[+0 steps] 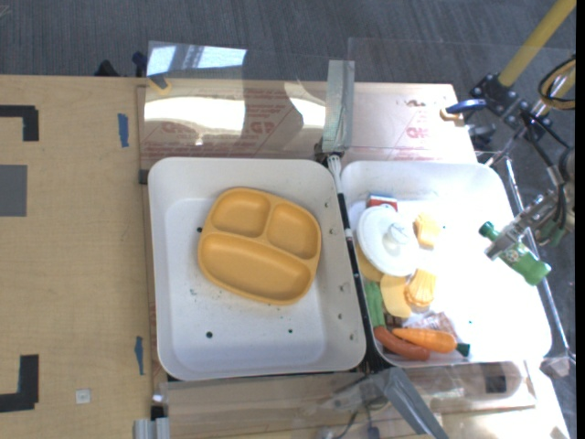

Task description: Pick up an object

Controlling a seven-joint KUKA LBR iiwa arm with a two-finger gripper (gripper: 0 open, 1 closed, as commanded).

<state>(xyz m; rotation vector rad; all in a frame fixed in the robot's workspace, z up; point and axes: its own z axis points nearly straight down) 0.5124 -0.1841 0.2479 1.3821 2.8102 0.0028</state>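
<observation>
The right bin [498, 314] holds a cluster of toy food along its left side. A round white lid [388, 240] lies on top, with a yellow cheese block [426, 230] beside it. Below them sit a ridged orange piece [420, 289] and a pale yellow slice [395, 294]. An orange carrot [426, 338] lies over a red sausage [397, 346] at the near edge. A green bottle [517, 254] with a dark cap lies tilted at the bin's right rim. In the left bin [256, 337] rests a yellow three-compartment plate [260, 245].
A grey upright divider [338, 108] stands behind the seam between the bins. Clear plastic panels rise behind both bins. A yellow pole [544, 26], cables and a blue clamp [462, 108] crowd the far right corner. Cardboard covers the bench to the left.
</observation>
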